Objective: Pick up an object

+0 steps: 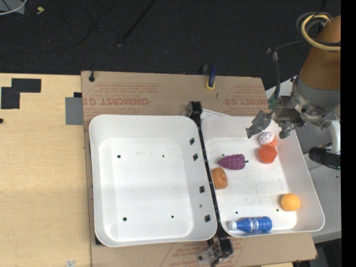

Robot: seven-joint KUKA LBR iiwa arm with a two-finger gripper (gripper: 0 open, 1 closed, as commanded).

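Observation:
My gripper [271,129] hangs over the far part of the right bin [309,178], open, its two dark fingers spread wide. A small white speckled ball [266,138] lies just below the gap between them, with neither finger closed on it. Close in front of the ball stands a red-orange object [267,154]. A purple bunch of grapes [232,162] lies near the bin's middle. An orange-brown rounded piece [219,178] rests at the bin's left wall. An orange ball [290,202] sits at the near right, and a blue bottle [251,225] lies along the near wall.
The left bin [100,166] stands beside the right one, with a black divider [202,166] between them. Both rest on a cardboard sheet [144,93] over the wooden bench. The arm's grey body and orange band [322,54] rise at the right.

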